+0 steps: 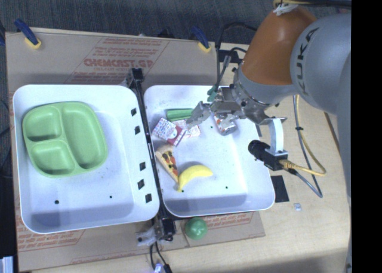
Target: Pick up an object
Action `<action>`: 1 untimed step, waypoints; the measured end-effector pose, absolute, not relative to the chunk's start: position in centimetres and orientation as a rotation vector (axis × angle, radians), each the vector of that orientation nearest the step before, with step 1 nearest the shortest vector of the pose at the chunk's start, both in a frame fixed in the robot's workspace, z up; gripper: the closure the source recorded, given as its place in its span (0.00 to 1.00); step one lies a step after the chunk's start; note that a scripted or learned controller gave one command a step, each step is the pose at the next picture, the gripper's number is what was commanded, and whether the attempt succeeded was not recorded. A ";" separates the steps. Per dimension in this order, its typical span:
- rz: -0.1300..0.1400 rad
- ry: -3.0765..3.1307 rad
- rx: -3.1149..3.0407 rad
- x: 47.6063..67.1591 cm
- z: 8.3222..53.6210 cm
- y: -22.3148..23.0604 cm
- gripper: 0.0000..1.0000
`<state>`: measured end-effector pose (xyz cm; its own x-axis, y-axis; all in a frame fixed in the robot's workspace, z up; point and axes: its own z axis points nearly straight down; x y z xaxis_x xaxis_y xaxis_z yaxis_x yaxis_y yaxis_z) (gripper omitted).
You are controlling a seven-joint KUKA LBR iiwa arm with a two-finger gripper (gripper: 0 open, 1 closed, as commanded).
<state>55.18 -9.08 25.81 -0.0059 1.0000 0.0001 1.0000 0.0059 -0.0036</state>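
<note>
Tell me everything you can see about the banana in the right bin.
The banana is a small, bright yellow, curved piece that looks like smooth plastic toy fruit. It lies flat on the floor of the right bin, toward the near edge, with its darker stem end pointing down-left. That end sits close against a slice-shaped yellow toy with red spots; I cannot tell whether they touch. It looks whole and unmarked. The gripper is farther back in the bin, well away from it.
</note>
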 end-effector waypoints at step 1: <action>0.004 -2.226 -2.213 55.2 25.8 -9.1 0.00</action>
<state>55.18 -9.08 25.81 -0.0059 1.0000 0.0001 1.0000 0.0059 -0.0035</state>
